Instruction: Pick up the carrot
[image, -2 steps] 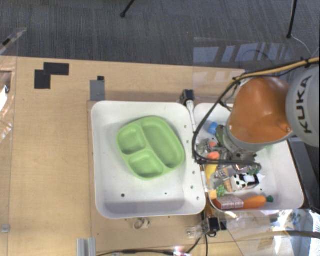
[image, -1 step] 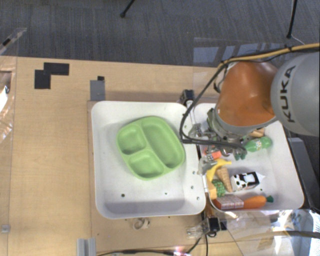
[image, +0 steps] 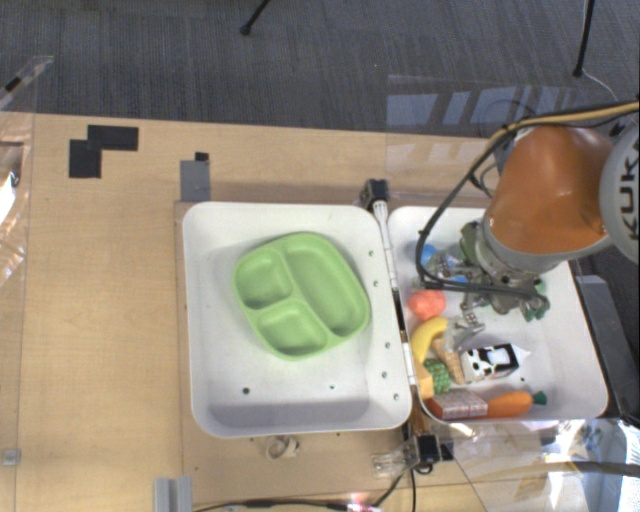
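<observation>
My gripper (image: 470, 322) hangs above the right bin (image: 590, 340), over the banana (image: 428, 338); its opening I cannot tell. The carrot (image: 510, 403) lies untouched at the bin's near wall, beside a red box (image: 458, 405); reach, grasp and lift remain

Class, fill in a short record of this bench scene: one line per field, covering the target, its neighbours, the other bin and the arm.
target: carrot, lying flat at the near edge of the right bin
neighbours: red-and-white box at its left end; black-and-white carton just behind; banana further left
left bin: holds a green divided plate
arm: gripper over the right bin, apart from the carrot
</observation>
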